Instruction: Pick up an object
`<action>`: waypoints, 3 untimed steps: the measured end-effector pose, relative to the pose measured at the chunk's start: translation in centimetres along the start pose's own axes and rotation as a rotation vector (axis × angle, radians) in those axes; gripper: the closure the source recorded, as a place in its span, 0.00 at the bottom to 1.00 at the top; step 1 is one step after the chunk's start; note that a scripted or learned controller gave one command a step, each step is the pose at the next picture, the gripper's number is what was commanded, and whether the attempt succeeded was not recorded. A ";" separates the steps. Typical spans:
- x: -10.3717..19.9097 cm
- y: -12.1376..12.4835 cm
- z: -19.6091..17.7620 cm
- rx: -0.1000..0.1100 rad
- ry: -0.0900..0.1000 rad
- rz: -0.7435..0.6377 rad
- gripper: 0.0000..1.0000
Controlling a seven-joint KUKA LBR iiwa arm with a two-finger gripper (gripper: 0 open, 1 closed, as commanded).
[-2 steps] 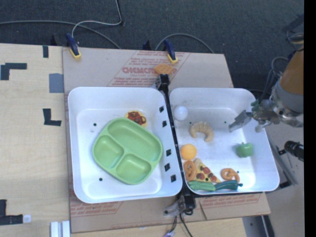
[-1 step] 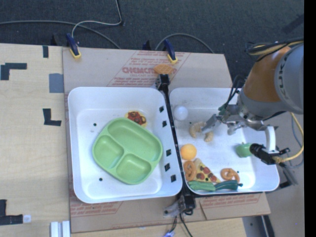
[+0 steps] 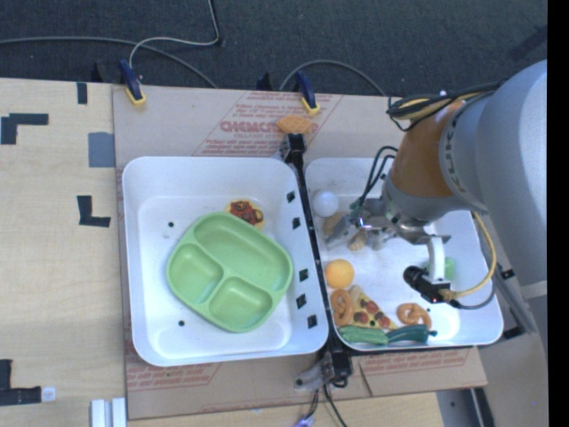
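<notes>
Gripper [image 3: 356,225] low in the right bin [image 3: 480,332], by the white ball [image 3: 326,203]; you cannot tell its state or load. Orange ball [image 3: 339,275] sits just below: light, smooth, likely rolls. Grasp across its middle.

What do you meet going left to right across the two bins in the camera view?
Green plate → small red and yellow item in the left bin → white ball → orange ball → pizza slice → pretzel. The pincer hangs over the right bin.
</notes>
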State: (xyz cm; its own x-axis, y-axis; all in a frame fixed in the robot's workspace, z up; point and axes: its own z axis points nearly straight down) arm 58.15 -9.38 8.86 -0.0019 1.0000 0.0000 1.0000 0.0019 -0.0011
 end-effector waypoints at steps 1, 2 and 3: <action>-0.9 2.8 0.3 -0.003 0.000 0.000 0.00; -0.9 2.8 -0.7 -0.003 0.000 -0.001 1.00; 6.9 -3.0 -9.6 -0.001 0.000 0.000 1.00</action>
State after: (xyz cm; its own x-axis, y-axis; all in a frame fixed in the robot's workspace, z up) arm 55.13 -2.45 18.46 -0.0021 1.0000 0.0002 1.0000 0.0021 0.0000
